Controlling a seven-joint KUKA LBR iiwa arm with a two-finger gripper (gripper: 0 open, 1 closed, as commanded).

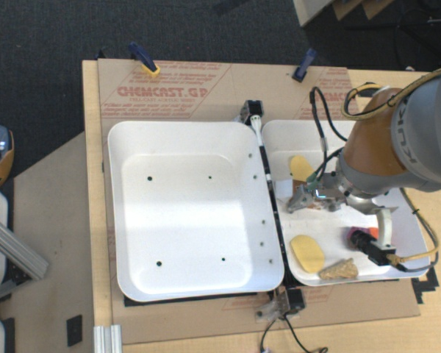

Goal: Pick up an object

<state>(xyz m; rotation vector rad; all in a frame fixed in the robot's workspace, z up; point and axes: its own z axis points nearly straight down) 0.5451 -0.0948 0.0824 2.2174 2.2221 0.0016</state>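
White bin [184, 212]; yellow disc [307, 253]; tan chunk [339, 271]

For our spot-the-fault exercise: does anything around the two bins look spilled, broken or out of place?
Nothing stands out. The left bin and right bin sit squarely side by side; the near yellow piece, far yellow piece and tan wedge lie inside the right one, with the pincer above it.
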